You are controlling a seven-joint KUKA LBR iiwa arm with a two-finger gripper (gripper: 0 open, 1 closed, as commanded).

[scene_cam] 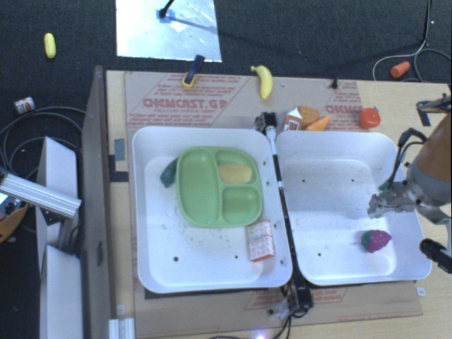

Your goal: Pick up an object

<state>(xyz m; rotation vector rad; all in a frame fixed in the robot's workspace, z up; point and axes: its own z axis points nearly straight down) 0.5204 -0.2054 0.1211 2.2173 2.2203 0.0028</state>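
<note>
The toy grapes (376,240) lie in the right bin (339,154), near its 4 o'clock corner, just below the claw (385,205), which hangs at the bin's 3 o'clock side, apart from them; whether it is wide or narrow I cannot tell. They look like a small, light plastic bunch, stiff and knobbly, likely to roll or squirt out. I'd pinch across the purple middle, clear of the green end.
</note>
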